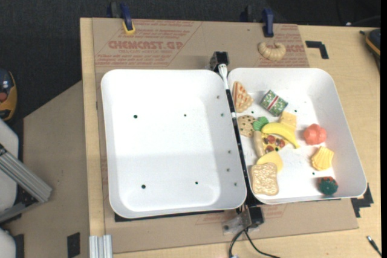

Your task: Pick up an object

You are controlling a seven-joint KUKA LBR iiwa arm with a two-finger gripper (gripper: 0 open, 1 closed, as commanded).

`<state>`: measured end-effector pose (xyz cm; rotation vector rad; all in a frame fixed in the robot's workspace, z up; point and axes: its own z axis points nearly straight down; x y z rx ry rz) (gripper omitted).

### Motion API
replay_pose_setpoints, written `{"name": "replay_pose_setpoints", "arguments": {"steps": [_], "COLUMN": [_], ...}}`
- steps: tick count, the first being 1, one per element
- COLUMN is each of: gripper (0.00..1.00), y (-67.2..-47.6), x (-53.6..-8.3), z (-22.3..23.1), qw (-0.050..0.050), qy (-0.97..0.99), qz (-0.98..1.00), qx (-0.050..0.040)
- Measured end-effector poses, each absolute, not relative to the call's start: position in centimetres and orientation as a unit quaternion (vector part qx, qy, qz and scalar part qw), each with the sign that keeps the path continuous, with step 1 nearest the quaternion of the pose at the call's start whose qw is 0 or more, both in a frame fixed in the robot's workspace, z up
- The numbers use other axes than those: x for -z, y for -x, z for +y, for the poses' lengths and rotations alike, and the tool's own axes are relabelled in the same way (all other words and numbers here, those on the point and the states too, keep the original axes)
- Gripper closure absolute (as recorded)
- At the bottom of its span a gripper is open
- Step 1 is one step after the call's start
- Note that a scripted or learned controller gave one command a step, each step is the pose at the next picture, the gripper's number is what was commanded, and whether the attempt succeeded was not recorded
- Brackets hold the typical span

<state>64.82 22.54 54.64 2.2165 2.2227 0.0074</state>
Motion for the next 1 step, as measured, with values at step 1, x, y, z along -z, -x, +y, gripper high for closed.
{"name": "replay_pose_setpoints", "arguments": {"steps": [1], "gripper": [1.00], "y": [-63.76], "x": [-38.13], "z": [22.36], "qw": [-0.004], "qy": [-0.708], "qz": [0.706], "qx": [0.0085]}}
